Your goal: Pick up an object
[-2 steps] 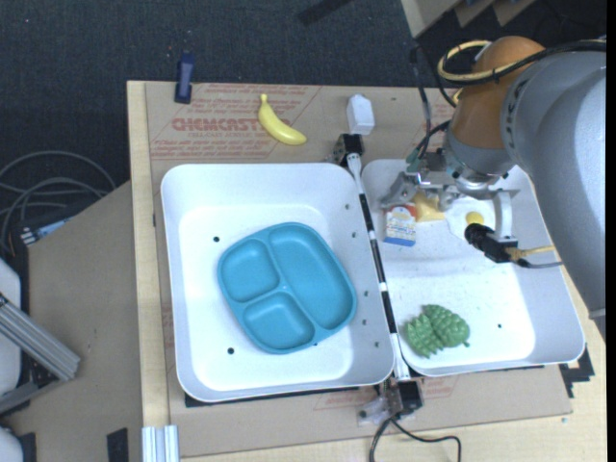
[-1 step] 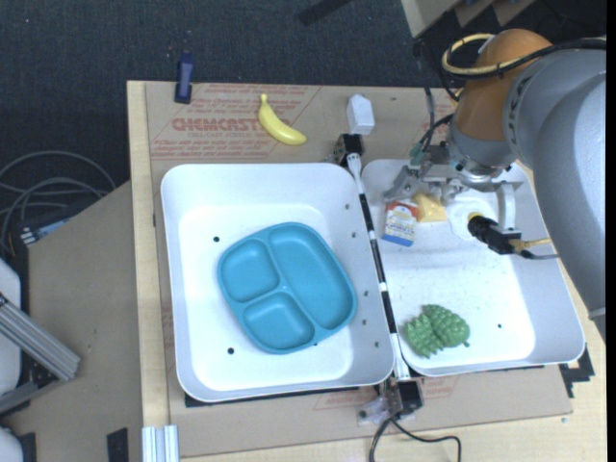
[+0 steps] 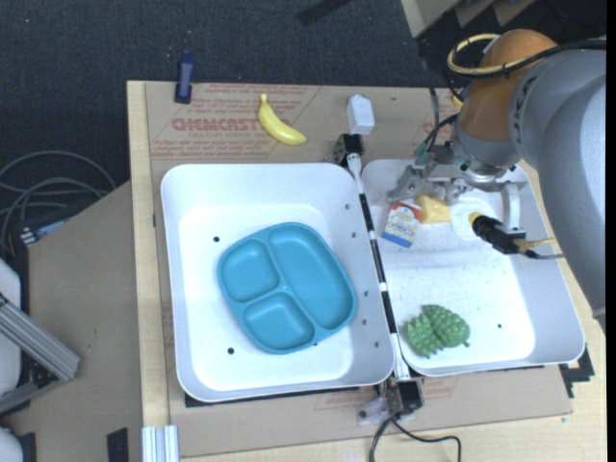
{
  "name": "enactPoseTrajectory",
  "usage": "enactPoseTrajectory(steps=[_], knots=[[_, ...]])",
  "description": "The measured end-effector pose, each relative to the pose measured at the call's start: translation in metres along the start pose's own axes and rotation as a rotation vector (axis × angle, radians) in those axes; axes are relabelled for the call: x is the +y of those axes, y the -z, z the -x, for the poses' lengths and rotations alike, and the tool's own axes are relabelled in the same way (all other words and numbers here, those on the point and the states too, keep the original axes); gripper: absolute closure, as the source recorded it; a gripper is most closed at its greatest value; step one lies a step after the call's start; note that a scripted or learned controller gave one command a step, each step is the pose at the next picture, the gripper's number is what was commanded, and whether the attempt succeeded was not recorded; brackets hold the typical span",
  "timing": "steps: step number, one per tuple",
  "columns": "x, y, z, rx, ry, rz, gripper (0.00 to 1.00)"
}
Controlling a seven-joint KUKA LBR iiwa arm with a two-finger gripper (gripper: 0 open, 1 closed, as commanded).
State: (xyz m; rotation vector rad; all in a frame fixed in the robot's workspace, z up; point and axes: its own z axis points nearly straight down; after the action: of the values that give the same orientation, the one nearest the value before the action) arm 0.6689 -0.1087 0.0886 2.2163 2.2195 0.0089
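The right bin [image 3: 500, 301] holds a small white, blue and red carton [image 3: 400, 225] near its far left corner. A yellow block [image 3: 436, 210] lies just right of the carton. A green bumpy toy [image 3: 436, 330] sits near the bin's front left. My gripper [image 3: 435, 187] reaches down at the far end of this bin, directly over the yellow block and beside the carton. The wrist body hides the spot where it meets them. Nothing is visibly lifted.
The left bin [image 3: 192, 210] contains a blue divided plate [image 3: 284, 287]. On the bench behind the bins lie a yellow banana [image 3: 279, 124], a small white object [image 3: 360, 114] and a blue object [image 3: 184, 76]. A black part with a yellow tip [image 3: 491, 229] juts from the wrist.
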Motion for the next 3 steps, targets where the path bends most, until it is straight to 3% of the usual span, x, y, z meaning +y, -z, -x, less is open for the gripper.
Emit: enactPoseTrajectory(steps=[1, 2, 3], knots=[[0.002, 0.012, 0.000, -0.002, 0.001, 0.008, 1.00], [0.002, 0.012, 0.000, -0.002, 0.001, 0.007, 0.00], [-0.017, 0.001, 0.003, -0.001, -0.002, 0.004, 0.00]])
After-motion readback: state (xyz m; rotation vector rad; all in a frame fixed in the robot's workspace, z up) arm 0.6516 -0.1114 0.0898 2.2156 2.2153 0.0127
